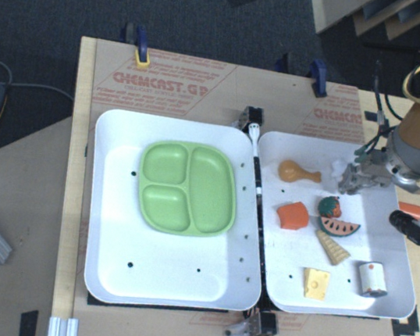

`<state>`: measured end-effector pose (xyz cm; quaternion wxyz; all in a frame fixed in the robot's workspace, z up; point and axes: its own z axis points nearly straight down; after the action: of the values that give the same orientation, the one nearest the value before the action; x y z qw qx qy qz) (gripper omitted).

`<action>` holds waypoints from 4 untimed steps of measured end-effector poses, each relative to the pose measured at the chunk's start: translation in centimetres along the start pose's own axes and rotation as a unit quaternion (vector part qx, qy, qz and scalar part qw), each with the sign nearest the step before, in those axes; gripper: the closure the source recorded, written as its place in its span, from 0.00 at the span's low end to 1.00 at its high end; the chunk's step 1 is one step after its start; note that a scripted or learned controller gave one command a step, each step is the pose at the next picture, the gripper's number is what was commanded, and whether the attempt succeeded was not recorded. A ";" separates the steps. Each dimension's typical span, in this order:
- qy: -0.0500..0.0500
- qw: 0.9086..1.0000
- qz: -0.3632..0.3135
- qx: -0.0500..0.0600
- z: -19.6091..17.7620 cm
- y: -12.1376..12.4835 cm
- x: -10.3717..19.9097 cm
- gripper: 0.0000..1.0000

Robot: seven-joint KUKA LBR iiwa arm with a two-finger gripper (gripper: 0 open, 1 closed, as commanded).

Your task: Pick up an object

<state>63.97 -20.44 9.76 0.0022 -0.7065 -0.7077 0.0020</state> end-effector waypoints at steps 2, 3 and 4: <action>-0.002 1.000 0.000 -0.008 -12.0 -0.8 0.6 1.00; -0.001 1.000 0.001 -0.005 -12.8 -0.7 0.6 1.00; 0.001 1.000 -0.002 -0.003 -13.9 -0.8 6.2 1.00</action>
<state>63.23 -14.28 23.63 0.0010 -0.7054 -0.7089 -0.0003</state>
